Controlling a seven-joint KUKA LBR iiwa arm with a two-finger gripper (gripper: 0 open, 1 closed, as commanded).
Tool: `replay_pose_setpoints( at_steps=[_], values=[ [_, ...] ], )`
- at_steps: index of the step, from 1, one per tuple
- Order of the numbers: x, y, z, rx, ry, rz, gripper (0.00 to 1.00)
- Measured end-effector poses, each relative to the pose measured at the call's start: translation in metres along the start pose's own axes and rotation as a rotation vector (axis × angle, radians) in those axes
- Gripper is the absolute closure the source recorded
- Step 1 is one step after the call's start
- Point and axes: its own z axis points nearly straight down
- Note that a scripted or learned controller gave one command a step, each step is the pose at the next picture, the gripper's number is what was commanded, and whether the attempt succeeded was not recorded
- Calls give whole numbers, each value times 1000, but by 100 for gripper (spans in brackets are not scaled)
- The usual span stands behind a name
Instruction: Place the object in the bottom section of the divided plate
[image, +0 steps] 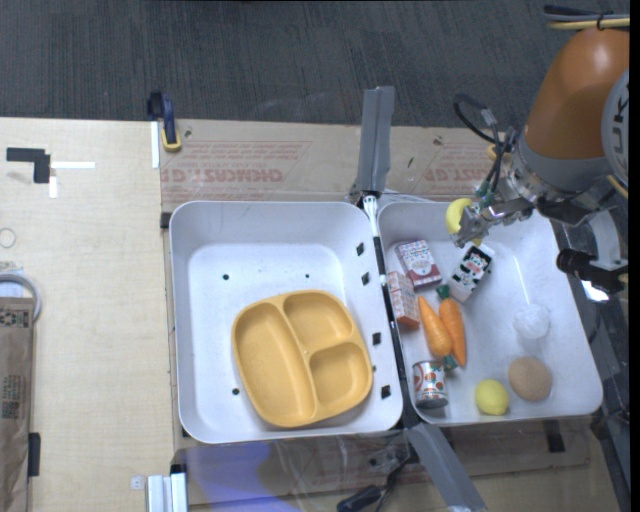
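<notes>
Camera view: a small yellow round object (458, 212) sits at the gripper (470, 222), above the far left corner of the right bin (575, 400). The view does not show clearly whether this object is clamped or merely beside the tool, so the gripper state cannot be determined. The divided plate (300, 357), yellow-orange with three sections, lies in the left bin (190, 300), well apart from the gripper. In the right bin lie a small carton (417, 263), a black-and-white box (471, 271), two carrots (444, 327), a can (430, 385), a lemon (491, 397) and a brown ball (530, 379). The arm (580, 90) enters from the right. Both bins rest on the desk (80, 300).
</notes>
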Motion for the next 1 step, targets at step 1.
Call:
replay_pose_setpoints(
  at_steps=[1],
  values=[
    [70,54,0,0,1,57,100]
  ],
)
